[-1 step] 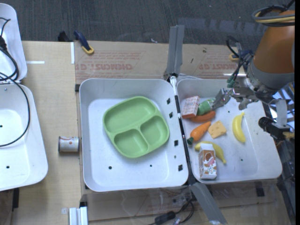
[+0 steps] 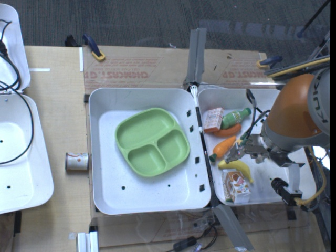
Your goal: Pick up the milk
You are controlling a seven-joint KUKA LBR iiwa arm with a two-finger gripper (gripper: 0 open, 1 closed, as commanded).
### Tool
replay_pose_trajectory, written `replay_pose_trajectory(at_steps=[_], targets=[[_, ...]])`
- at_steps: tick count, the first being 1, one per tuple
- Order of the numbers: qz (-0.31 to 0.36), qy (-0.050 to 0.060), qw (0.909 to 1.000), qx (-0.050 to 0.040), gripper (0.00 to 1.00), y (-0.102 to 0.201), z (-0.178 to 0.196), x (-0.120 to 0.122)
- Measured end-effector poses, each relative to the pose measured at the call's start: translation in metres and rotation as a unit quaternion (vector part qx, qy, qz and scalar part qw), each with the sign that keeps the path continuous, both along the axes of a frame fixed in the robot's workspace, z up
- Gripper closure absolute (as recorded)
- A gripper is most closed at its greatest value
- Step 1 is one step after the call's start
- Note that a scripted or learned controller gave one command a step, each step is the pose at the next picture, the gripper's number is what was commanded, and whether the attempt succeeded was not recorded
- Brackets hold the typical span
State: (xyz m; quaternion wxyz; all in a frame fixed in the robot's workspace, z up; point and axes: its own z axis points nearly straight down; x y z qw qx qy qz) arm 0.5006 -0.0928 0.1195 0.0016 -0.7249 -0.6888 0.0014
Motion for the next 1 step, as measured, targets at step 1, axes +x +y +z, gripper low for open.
replay_pose_trajectory(at_steps=[1], targets=[[-0.108, -0.002, 0.9942, -0.0010, 0.00, -0.0212, 0.0639, -0.0070]])
